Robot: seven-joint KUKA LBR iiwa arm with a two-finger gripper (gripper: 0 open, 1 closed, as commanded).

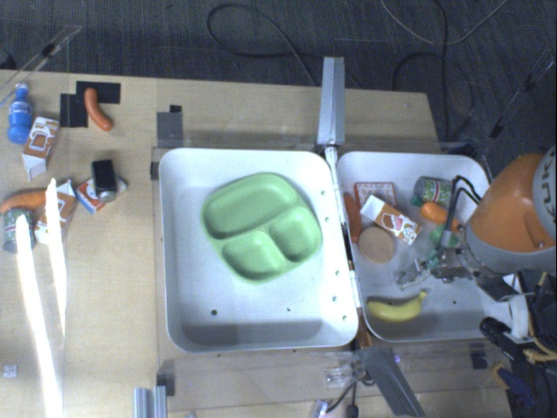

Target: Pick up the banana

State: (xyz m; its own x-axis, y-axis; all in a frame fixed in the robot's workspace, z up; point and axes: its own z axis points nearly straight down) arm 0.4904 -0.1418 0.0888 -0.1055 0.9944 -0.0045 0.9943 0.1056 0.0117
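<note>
The arm comes in from the right side of the view, its orange band turned to the camera. From the wrist the gripper reaches to the left and a little downward. Its tip is small and partly blurred.

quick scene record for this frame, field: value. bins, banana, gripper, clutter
left bin: holds a green divided tray
right bin: banana, can, cartons, round brown disc, carrot
banana: lying flat near the front wall of the right bin, untouched
gripper: low in the right bin, just above and right of the banana, not on it; finger state unclear
can: back of the right bin
bench left of bins: small bottle, sausage, cartons
</note>
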